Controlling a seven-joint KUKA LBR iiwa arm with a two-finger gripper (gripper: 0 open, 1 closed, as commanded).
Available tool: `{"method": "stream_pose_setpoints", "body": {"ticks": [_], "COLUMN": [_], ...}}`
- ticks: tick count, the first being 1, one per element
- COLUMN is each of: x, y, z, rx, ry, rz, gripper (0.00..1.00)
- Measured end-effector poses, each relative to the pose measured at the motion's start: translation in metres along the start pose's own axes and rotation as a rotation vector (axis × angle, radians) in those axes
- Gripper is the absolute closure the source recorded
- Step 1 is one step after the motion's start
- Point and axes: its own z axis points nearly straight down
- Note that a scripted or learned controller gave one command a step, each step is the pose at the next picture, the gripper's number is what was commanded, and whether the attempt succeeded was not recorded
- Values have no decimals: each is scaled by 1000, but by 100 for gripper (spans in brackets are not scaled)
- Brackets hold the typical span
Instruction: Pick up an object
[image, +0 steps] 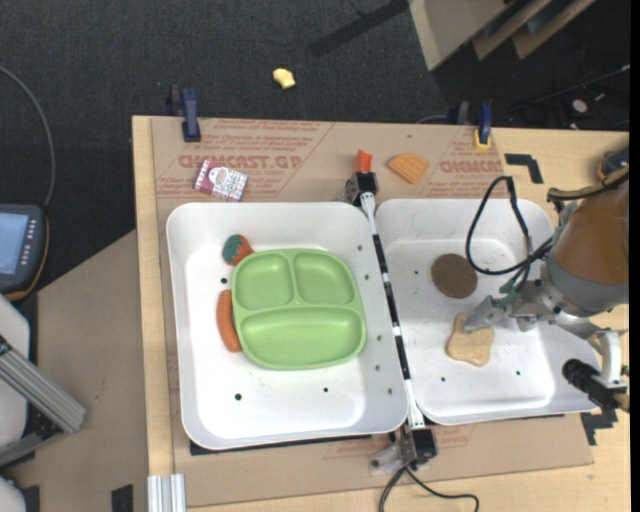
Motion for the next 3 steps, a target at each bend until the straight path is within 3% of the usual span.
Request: {"method": "stream_pose_setpoints", "body": {"ticks": [1,2,3], "x": [42,38,-6], "y": [79,76,112], "z": [13,2,-47], "rx": [2,4,-1], "ry": [5,3,-1], "rz": [-9,-4,0], "gripper": [0,100,100]}}
